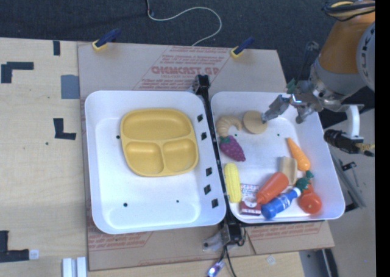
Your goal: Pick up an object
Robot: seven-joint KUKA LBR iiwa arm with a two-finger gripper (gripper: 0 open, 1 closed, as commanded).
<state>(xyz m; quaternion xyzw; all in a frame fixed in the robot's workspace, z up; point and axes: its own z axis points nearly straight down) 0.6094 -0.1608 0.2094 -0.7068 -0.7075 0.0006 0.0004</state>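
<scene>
Gripper (286, 108) sits over the far part of the right bin (326, 147), its two fingers spread apart with nothing between them. One finger (272, 110) angles down toward the round tan disc (254, 121), its tip right at the disc's right edge; whether it actually touches cannot be told from this slant. The other finger (302, 113) hangs nearer the bin's right wall.

Just left of the disc lies the croissant (227, 125), close against the divider between the bins, and the purple grapes (233, 148) are right below it. There's bare white floor in the middle of the bin, between disc and the clutter nearer the camera. A small carrot (298, 154) lies by the right wall, below the gripper. Down at the near end it's crowded: the corn cob (232, 182) along the left wall, a big orange carrot (272, 187), a blue bottle (281, 202), a red tomato (310, 202) in the corner, a tan block (287, 169), all bunched or touching.

Over in the left bin (100, 160), a yellow divided plate (161, 140) rests toward the far side, with open floor nearer the camera. Both bins stand on cardboard (177, 68) held by two blue-and-yellow clamps (106, 38).
</scene>
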